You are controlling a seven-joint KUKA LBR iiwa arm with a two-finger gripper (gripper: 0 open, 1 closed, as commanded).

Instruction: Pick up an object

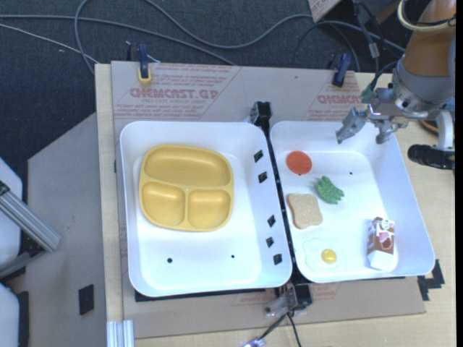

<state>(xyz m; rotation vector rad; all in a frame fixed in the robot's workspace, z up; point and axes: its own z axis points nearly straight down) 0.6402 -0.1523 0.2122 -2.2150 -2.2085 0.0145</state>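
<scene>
Five small items lie in the right bin [405,194]: a red round piece [299,162], a green leafy toy [329,189], a bread slice [304,210], a fried egg [323,254] and a small carton [380,243] at the near right corner. The left bin [137,215] carries a yellow divided plate [187,186].

The gripper [367,130] hangs over the far rim of the right bin, its fingers spread wide and with nothing between them. No object has been chosen yet, as I judge it; any of the five would serve.

To do this well, I would drop onto something with height. The green toy and the carton look the likeliest to give the fingers purchase, while the bread and egg lie flat and may slip. Centre over the target before descending, and align the fingers across its narrower side.

Room is fair around the red piece and the green toy, which sit apart from the walls. The carton stands near the right wall, so a finger could strike the rim there. The egg rests near the near wall, and the bread is just beside the divider between bins.
</scene>
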